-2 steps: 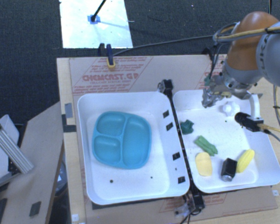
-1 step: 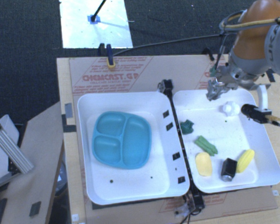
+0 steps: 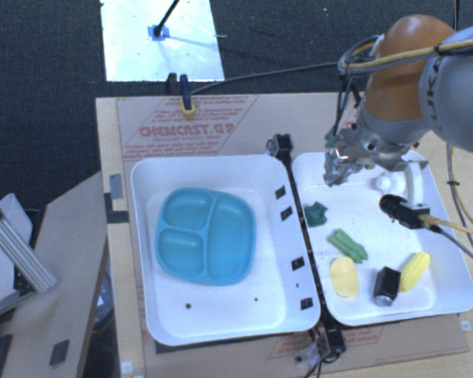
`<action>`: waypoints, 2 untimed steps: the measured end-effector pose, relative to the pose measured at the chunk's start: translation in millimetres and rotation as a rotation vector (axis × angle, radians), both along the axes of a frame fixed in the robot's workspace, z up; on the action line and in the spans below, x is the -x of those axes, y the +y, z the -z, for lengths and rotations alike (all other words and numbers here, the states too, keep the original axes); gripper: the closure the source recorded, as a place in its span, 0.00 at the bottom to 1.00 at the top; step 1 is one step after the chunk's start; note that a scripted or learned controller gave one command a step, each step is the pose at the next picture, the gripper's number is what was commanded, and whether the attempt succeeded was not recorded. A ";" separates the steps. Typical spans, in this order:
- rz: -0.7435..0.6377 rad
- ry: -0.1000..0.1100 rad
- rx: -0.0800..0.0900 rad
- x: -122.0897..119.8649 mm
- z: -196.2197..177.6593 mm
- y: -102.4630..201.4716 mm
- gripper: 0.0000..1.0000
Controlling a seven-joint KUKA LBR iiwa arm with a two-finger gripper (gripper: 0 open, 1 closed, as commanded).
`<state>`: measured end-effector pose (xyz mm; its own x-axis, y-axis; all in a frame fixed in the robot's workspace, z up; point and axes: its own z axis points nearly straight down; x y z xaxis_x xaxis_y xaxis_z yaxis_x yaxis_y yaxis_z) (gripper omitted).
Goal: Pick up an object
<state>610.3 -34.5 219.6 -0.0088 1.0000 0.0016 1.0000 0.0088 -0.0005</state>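
Observation:
My gripper [image 3: 334, 173] hangs over the far left part of the right bin [image 3: 458, 290], pointing down, with no object seen in it. Below and left of it lies a small dark green piece [image 3: 315, 213]. Further toward the front are a light green ridged piece [image 3: 348, 245], a pale yellow rounded block [image 3: 344, 277], a black cylinder with a silvery end [image 3: 385, 285] and a yellow corn-like piece [image 3: 416, 270]. All of them rest on the bin floor, apart from the gripper.
The left bin [image 3: 160, 309] holds a blue divided plate [image 3: 206, 235]. A black hinged divider [image 3: 295, 228] runs between the two bins. The arm's grey body and orange band [image 3: 408, 54] reach in from the right, over the right bin's far edge.

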 end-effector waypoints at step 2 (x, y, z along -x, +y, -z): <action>-0.002 -0.001 -0.001 48.4 -18.4 100.3 1.00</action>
<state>561.9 65.7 238.0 -0.0105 0.9999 0.0028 0.9999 0.0105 0.0003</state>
